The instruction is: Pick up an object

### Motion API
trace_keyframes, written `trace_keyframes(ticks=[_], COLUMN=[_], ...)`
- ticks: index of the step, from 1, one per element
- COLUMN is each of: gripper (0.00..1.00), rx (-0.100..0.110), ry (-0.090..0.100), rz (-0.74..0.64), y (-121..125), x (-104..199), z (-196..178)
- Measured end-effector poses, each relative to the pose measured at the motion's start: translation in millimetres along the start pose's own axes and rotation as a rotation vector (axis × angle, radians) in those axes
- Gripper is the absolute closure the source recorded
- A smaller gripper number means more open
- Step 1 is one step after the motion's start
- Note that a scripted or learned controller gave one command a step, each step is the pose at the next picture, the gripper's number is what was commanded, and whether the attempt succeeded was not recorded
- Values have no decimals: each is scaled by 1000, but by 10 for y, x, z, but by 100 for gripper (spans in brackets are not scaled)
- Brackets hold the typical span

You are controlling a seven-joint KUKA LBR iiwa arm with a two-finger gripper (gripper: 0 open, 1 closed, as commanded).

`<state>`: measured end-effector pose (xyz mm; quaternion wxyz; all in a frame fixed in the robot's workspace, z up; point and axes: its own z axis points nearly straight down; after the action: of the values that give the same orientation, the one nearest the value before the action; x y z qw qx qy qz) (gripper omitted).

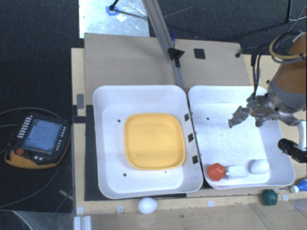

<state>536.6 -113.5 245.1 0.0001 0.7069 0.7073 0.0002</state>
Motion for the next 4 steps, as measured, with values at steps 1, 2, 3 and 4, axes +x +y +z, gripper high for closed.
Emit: trace_keyframes(ticks=[1, 2, 3, 4], gripper=[0, 0, 0, 100], rx=[3, 3, 4, -1], ry=[0, 0, 0, 0], rz=[0, 1, 1, 0], y=[-27, 44, -62, -47], x=[4, -49, -22, -24], z=[417, 902, 1411, 1287])
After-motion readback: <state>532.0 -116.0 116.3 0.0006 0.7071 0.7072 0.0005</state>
